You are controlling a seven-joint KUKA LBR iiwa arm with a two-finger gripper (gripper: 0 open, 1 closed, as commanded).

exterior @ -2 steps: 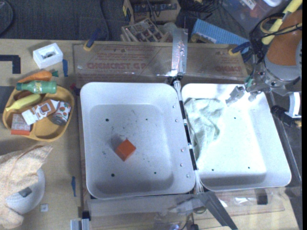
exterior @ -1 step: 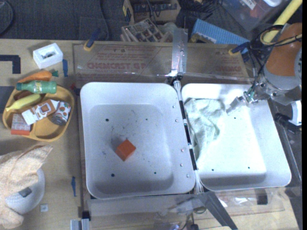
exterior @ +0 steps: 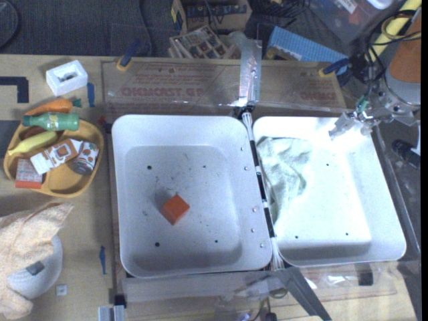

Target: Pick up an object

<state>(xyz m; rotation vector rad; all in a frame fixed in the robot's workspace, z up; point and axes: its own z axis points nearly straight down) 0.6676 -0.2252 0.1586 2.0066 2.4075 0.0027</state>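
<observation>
The small orange cube-shaped block [exterior: 175,208] lay on the floor of the left shallow white plastic bin [exterior: 134,139], a little left of that bin's centre and toward its near side; it sat tilted, one corner pointing toward the camera, touching nothing else; dark specks dotted the bin floor around it. The right shallow white plastic bin [exterior: 374,239] stood just beside the left one, their rims meeting along a centre divider; a crumpled pale green-white cloth [exterior: 284,169] lay in its left part, bunched against the wall next to the divider. The grey robot arm's two-finger gripper [exterior: 348,124] hung over the far right corner of the right bin, well apart from the block and away from the cloth; nothing showed between its tips; whether the hand was spread or closed could not be told, too small and washed out. Off to the left of the bins, a yellow bowl of toy food items [exterior: 47,179] sat on the wooden bench; a green toy bottle [exterior: 52,121] rested across its far rim.
</observation>
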